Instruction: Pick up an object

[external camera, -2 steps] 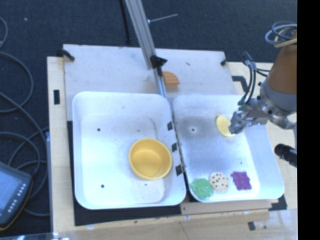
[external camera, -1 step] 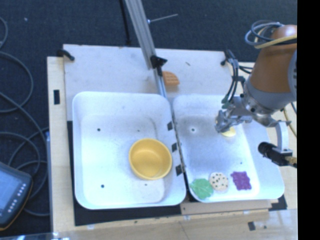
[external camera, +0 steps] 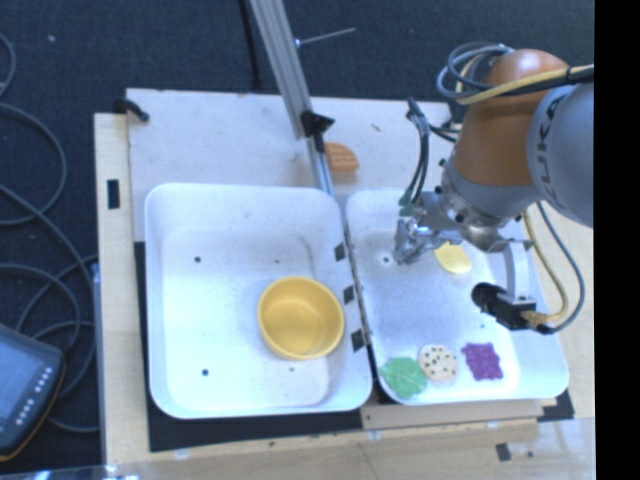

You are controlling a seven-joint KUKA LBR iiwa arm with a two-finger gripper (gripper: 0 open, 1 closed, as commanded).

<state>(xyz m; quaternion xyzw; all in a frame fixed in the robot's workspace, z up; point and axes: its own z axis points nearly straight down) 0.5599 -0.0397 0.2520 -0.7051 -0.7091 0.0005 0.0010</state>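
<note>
The grey-and-orange arm [external camera: 515,133] reaches over the right bin [external camera: 540,368], its jaws [external camera: 407,243] low above the bin's bare upper-left floor; whether they stand apart or together cannot be told. A yellow piece [external camera: 453,259] lies just beside them, while a green piece [external camera: 403,376], a spotted cookie [external camera: 437,363] and a purple piece [external camera: 483,360] line the bin's near edge. A yellow bowl [external camera: 300,317] sits upright in the left bin [external camera: 180,268], and an orange item [external camera: 342,158] rests on the counter [external camera: 200,128] behind.

Glossy white plastic bins [external camera: 180,268], smooth yellow plastic bowl [external camera: 300,316], ribbed metal pole [external camera: 284,58].
</note>
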